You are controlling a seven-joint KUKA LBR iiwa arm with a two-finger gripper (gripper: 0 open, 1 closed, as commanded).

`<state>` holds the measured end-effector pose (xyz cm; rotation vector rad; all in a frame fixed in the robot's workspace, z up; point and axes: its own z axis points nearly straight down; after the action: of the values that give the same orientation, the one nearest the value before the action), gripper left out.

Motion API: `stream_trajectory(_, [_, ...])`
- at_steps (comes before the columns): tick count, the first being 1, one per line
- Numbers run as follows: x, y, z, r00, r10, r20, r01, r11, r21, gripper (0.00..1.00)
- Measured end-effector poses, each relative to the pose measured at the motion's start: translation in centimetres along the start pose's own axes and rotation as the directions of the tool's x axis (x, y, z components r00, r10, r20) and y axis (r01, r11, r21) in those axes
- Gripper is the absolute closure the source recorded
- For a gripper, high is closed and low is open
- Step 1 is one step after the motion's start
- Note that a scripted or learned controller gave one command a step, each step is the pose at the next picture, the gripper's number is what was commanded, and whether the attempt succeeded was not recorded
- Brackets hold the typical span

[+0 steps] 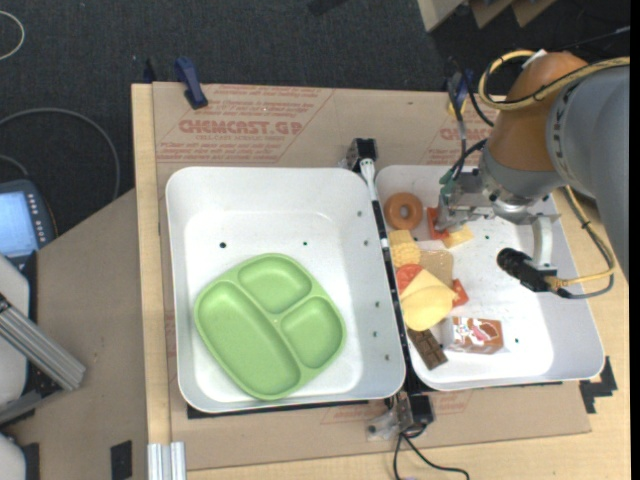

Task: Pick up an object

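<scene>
- Grey arm with the orange band comes in from the right, and the hand point(455, 213) is down in the right bin point(560, 353), near that bin's far edge and a bit left of its middle. Can't tell from this angle what its grip is doing, the wrist blocks it, so I wouldn't claim it has anything.
- Right under and beside the hand there's a small yellow block point(459, 236) and a bit of something red point(437, 224) next to it. Those look like the likeliest targets, though which one is really anybody's guess.
- Just left of the hand sits a brown ring donut point(405, 209), close to the wall between the bins.
- Going toward the near edge, a pile hugs that dividing wall: a corn-like yellow piece point(405, 254), a tan slice point(436, 265), a big yellow lump point(424, 301), and a dark brown bar point(427, 345). A small packet point(475, 335) lies near the bin's near edge, apart from the pile.
- The left bin point(200, 208) has a green divided plate point(268, 324) toward its near left corner.
- My take on doing this well: things are packed tight up there, so come straight down centred on one piece, not straddling two. Close fully, then lift slowly and check that something's actually held before moving on. The loose packet would probably be an easier pick than anything in the pile.
</scene>
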<state>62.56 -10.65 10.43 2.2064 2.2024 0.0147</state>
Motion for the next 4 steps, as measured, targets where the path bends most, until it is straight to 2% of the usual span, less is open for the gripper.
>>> stream_trajectory(1, [0.0, -0.2, 0.3, 1.0, 0.001, -0.001, -0.001, 1.0, 0.006, 0.0])
stream_trajectory(2, [-0.1, -0.1, -0.8, 1.0, 0.002, 0.0, -0.002, 1.0, 0.003, 1.0])
stream_trajectory(3, [-0.1, -0.1, -0.7, 1.0, 0.002, 0.0, -0.002, 1.0, 0.003, 0.0])
stream_trajectory(4, [0.9, -1.6, 1.4, 1.0, 0.004, -0.001, -0.004, 1.0, 0.008, 0.0])
